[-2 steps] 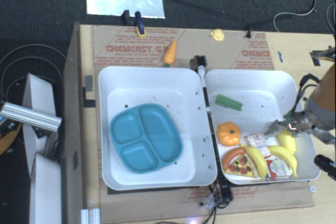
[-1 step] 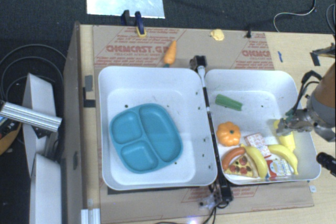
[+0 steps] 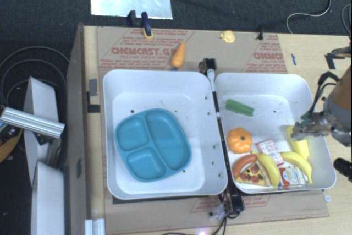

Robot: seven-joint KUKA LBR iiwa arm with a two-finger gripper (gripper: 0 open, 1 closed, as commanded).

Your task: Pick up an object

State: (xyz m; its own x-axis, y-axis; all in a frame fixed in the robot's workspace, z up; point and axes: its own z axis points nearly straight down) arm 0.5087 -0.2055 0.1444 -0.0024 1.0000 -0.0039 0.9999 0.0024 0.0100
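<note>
Two shallow white plastic bins sit side by side on a cardboard-topped counter (image 3: 165, 44) printed with red lettering. Left bin (image 3: 113, 93): smooth, rounded corners, holding a teal tray (image 3: 152, 143) with three moulded compartments, glossy, lying flat near centre.

Right bin (image 3: 264, 85): objects crowd its 6 o'clock half. A green block (image 3: 240, 107), flat and oblong, lies alone toward 11 o'clock. A small orange pumpkin (image 3: 240, 140), ribbed and round, sits at 9 o'clock. Below it a sausage (image 3: 243, 164), reddish and curved, touches a pizza slice (image 3: 257, 173), a wedge with dark spots. A banana (image 3: 268, 168) lies slanted across the slice. A second banana (image 3: 297, 161) curves at 5 o'clock over a white printed packet (image 3: 291, 176). Another small red-and-white packet (image 3: 268, 147) sits between pumpkin and bananas.

The hand (image 3: 305, 129), grey metal, is low at the bin's 3 o'clock side, directly over a third yellow piece (image 3: 300, 146), banana-like, standing roughly on end against the wall. Cannot tell whether the hand is open or closed, or whether it touches the yellow piece.

On the counter beyond the bins: an orange carrot (image 3: 177, 55) at 12 o'clock of the left bin, a small yellow lump (image 3: 227, 36) farther along the far edge.
</note>
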